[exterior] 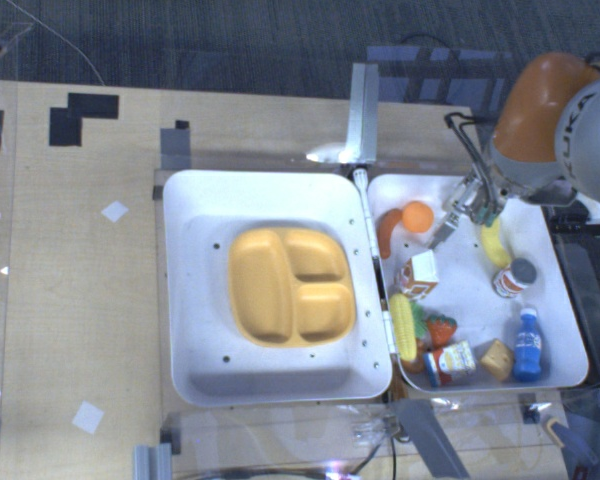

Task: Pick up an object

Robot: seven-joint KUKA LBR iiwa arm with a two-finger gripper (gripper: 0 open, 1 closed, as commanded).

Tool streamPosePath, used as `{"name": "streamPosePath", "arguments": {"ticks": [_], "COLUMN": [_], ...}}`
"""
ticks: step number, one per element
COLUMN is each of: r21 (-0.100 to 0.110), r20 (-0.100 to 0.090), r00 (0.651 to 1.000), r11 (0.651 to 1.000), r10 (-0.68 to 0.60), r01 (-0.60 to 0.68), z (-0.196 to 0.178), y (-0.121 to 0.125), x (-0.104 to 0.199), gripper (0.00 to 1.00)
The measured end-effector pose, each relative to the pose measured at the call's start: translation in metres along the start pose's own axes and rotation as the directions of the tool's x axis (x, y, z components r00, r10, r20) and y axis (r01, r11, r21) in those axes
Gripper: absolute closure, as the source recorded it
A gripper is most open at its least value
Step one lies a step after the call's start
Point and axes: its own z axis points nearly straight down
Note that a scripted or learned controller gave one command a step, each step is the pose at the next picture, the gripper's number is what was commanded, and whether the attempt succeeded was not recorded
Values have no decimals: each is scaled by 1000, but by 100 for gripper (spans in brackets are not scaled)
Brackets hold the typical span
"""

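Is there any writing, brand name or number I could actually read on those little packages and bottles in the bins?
None can be read.
Small carton: printed front, too blurred to read.
Can: label too small to read.
Blue bottle: white label patch, illegible.
Packet at the right bin's near edge: coloured print, illegible.
Yellow tray in the left bin: no markings visible.

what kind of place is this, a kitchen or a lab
Most likely a robotics lab, not a kitchen: a robot arm reaches over two white bins on a bench, one holding toy food like a plastic corn cob and a yellow divided tray.
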Motion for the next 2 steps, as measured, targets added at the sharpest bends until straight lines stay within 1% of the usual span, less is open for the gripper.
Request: {"name": "streamPosePath", "arguments": {"ticks": [1, 2], "r21": [-8, -4], "r20": [21, 9], "r00": [1000, 1000], "r11": [1000, 1000], "r10": [-5, -5], "r01": [5, 5], "z": [-15, -13], "y": [3, 3], "x": [-4, -1], "gripper": [100, 0]}}
